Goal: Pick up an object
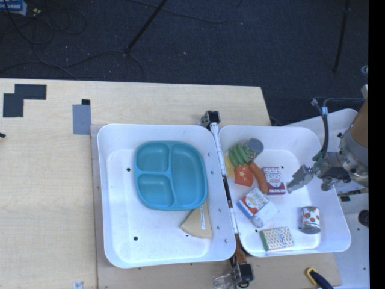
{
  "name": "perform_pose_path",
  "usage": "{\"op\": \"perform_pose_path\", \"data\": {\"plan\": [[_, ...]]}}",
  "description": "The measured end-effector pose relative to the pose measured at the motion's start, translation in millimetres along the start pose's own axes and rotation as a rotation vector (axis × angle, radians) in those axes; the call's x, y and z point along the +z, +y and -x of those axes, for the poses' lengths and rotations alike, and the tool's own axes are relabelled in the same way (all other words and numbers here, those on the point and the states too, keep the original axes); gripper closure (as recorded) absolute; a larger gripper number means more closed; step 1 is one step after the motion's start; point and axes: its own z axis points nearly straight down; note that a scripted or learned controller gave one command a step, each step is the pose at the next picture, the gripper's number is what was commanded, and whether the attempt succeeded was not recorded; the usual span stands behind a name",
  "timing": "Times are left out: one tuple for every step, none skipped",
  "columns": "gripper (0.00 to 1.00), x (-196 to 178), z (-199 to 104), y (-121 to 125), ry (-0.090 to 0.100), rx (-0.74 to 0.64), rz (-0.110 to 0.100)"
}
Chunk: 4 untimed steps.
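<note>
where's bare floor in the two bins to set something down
Left bin: bare along the front, left of the tan wedge, below the blue plate. Right bin: bare along the back right. Crowded around the carrot and cartons.

Bins (120,138): white.
Divided plate (170,175): turquoise blue.
Wedge (199,224): pale tan.
Bench top (42,179): light wood, grey patches.
Can (310,219): white, red spots.
Flat box (276,238): green-white fine check.
Toy vegetables (243,164): green, orange-red.
Carton (275,180): red and white.
</note>
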Motion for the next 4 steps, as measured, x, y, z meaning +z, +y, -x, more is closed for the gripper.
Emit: {"op": "perform_pose_path", "data": {"plan": [[0.0,62,63,64,0.001,0.001,-0.002],[0.0,150,61,112,0.0,0.001,0.001],[0.0,151,6,151,0.001,-0.001,0.0],[0.0,161,6,125,-0.002,0.0,0.024]]}}
